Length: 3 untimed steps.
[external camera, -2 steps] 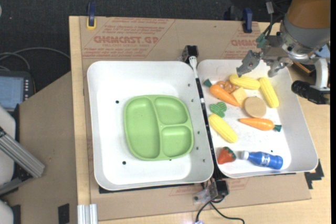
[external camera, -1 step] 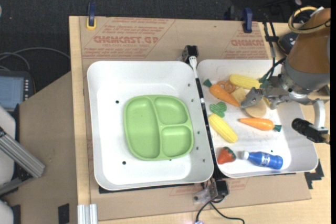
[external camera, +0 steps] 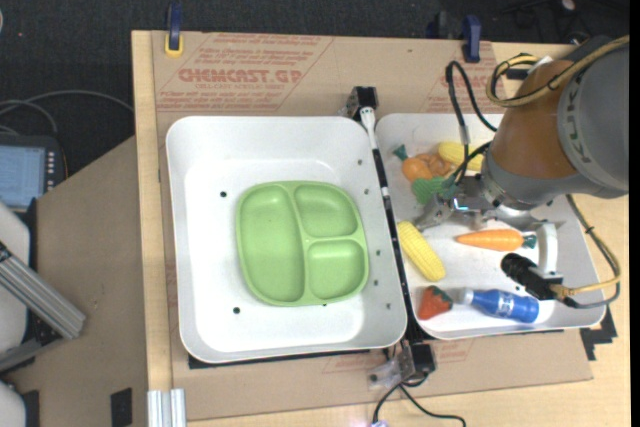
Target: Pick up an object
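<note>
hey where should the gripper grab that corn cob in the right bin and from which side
Probably across the middle of the corn cob, coming straight down from above. It lies flat and slanted near the right bin's left wall, so the jaws should close across its narrow width, not along its length.

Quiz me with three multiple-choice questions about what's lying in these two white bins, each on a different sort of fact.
1. Where does the green three-compartment plastic plate lie?
A. in the left white bin
B. in the right white bin
C. on the cardboard sheet outside the bins

2. What colour is the toy corn cob?
A. purple
B. yellow
C. white

3. How does the blue bottle rest?
A. upright
B. lying on its side
C. stacked on the plate

Answers:
1 A: the plate sits in the middle of the left bin.
2 B: the cob is yellow, lying by the right bin's left wall.
3 B: the bottle lies flat along the right bin's near edge, beside a red toy strawberry.
</note>
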### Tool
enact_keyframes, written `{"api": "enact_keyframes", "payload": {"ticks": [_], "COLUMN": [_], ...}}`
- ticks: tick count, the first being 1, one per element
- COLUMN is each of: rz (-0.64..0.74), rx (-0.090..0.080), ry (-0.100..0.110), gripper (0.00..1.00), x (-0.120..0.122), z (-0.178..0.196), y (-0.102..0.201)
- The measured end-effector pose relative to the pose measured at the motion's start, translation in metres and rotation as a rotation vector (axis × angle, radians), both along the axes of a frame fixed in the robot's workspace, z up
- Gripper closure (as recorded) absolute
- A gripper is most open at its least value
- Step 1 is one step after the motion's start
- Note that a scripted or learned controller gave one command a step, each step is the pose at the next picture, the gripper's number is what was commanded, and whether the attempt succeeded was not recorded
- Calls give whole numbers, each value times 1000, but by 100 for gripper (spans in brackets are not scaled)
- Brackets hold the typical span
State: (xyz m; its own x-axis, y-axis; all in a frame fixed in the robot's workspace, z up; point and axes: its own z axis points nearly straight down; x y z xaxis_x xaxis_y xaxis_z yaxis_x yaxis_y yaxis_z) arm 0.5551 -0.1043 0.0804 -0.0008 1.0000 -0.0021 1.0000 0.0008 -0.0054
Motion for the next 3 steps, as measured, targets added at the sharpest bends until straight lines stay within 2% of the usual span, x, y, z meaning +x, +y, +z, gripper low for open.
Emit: {"api": "enact_keyframes", "payload": {"ticks": [1,2,3], "rz": [2,2,2], "rx": [1,0,5], "ry": [-5,3,-1], "gripper": [0,100,100], "x": [67,64,-7], "z": [1,7,107], "y": [1,0,39]}}
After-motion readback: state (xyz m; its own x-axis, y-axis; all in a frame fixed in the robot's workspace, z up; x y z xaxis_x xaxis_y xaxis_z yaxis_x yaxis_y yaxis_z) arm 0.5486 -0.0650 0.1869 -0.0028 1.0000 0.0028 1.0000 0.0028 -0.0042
